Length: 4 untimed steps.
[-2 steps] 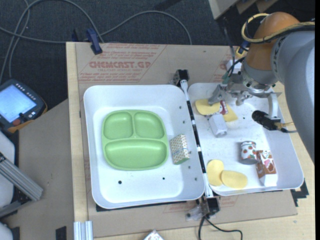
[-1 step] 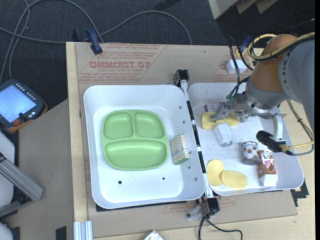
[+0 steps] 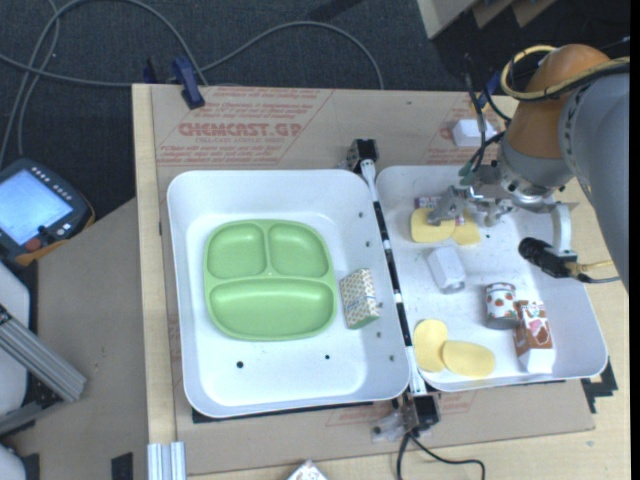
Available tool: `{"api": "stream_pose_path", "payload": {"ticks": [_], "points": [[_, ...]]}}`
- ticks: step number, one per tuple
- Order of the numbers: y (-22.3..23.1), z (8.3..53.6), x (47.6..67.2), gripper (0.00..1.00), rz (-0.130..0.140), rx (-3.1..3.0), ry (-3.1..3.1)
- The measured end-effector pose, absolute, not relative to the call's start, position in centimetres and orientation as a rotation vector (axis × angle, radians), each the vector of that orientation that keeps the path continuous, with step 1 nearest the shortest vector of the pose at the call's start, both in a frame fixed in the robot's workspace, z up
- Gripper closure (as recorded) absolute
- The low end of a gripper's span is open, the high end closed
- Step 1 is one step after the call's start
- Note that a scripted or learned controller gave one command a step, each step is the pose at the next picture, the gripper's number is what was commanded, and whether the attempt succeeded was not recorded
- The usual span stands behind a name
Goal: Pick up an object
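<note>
Arm [image 3: 575,118] reaches in from the right, grey w/ the orange band up top, wrist bent down over the back of the right bin [image 3: 590,318]. Gripper [image 3: 452,206] sits low at the bin's far left part, right over a yellow piece [image 3: 432,228] lying flat on the floor there. Can't tell how the jaws stand, the metal parts blur together from this angle, and nothing is clearly seen between them, so no hold to report. Just in front of the yellow piece, a small grey cylinder [image 3: 446,267] lies tilted on its side, apart from the gripper. Further to the right, a small can [image 3: 499,304] stands upright, w/ a red and white carton [image 3: 533,334] just beside it, touching or nearly so. At the near left corner of that bin, two more yellow slices [image 3: 452,350] overlap each other. Over in the left bin [image 3: 190,218], a green divided plate [image 3: 268,278] w/ three sections sits near the middle, and a patterned little block [image 3: 359,297] rests just beside the plate's right edge, close to the divider betw the bins. Both bins sit on a cardboard sheet [image 3: 240,123] w/ red lettering, cables [image 3: 150,18] trail across the dark floor behind
</note>
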<state>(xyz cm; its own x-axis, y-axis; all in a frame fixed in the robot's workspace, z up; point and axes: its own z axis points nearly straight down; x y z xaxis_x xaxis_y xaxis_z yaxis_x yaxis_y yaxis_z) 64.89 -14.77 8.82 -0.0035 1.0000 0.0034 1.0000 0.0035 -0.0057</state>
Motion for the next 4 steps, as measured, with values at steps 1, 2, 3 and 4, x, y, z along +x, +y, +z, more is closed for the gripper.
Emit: {"api": "stream_pose_path", "payload": {"ticks": [1,2,3,4], "points": [[-11.9,8.8,64.2,0.0,-0.004,-2.221,-2.224],[-9.4,8.5,66.7,0.0,-0.003,-2.221,-2.225],[-9.4,9.7,66.9,1.0,-0.005,-2.224,-2.23],[-9.4,9.7,66.8,0.0,-0.004,-2.223,-2.229]]}}
